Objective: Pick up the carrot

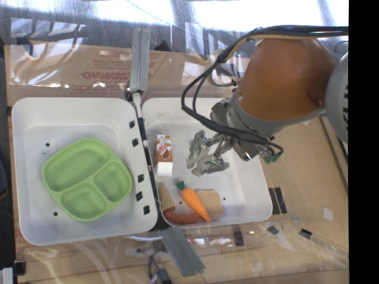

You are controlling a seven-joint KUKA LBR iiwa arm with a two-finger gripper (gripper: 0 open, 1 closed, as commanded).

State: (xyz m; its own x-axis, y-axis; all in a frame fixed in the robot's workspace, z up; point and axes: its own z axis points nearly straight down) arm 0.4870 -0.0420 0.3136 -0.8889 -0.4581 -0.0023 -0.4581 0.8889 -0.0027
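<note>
Over the right-hand bin point(251, 185), the grey arm with its orange band point(284, 78) reaches in from the right, and its pincer point(204, 155) hangs above the middle of that bin's floor, pointing towards the near left. Its metal fingers point(197, 149) look spread a little, with bare white bin floor showing between and around them, and nothing is caught in the gap; the tips appear to be close to or at the floor, though I cannot tell whether they touch it. The carrot point(193, 201) lies apart from the pincer, nearer the viewer, in the near left part of the same bin, its green top towards the far left and its orange point towards the near right. It rests against a tan slice of bread point(212, 203) on its right, with a reddish sausage point(180, 218) just beside it at the bin's near edge. A small printed carton point(163, 148) and a white block point(164, 169) sit along the left wall of this bin. On the worktop's left, the other bin point(29, 120) holds a green divided plate point(87, 179).
</note>
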